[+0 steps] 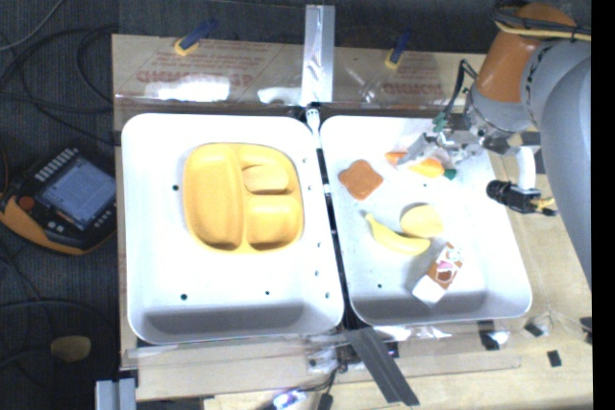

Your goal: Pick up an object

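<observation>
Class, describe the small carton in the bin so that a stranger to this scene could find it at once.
Start at the right bin, the one holding loose bits of toy food. Go to its near edge, below the banana. The carton lies there tilted: the only boxy white item, with a brown and red picture on its face, while its neighbours are rounded and yellow or orange.
</observation>
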Motion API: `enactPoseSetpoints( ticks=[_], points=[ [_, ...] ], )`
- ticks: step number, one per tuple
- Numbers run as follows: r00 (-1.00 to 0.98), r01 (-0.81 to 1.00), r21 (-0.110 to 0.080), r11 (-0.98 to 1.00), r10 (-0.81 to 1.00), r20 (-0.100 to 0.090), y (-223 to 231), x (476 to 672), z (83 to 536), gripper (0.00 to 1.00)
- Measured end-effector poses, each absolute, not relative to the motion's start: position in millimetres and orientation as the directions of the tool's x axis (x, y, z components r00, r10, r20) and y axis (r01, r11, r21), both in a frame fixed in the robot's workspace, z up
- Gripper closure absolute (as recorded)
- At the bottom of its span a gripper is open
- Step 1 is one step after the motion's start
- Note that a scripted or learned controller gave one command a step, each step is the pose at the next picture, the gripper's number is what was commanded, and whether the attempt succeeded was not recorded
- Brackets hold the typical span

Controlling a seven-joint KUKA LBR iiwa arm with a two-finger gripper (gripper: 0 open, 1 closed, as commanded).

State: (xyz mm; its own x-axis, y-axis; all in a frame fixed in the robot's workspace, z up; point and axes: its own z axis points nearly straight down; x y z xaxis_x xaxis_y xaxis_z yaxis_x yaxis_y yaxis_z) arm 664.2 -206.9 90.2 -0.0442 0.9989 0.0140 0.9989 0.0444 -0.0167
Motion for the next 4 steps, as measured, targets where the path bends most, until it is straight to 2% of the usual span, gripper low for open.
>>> enactPoseSetpoints(
  ticks=[1,2,3,4],
  points=[
    [0.009,0.999,-0.032,-0.008,1.000,0.022,-207.2,669.3,90.3,0.00],
    [-0.056,0.998,0.010,0.056,0.998,0.008,-209.3,654.0,90.9,0.00],
    [-0.012,1.000,-0.026,0.012,1.000,0.020,-210.3,668.9,91.6,0.00],
    [-0.072,0.997,0.005,0.072,0.997,0.010,-210.5,658.6,91.4,0.00]
  ],
)
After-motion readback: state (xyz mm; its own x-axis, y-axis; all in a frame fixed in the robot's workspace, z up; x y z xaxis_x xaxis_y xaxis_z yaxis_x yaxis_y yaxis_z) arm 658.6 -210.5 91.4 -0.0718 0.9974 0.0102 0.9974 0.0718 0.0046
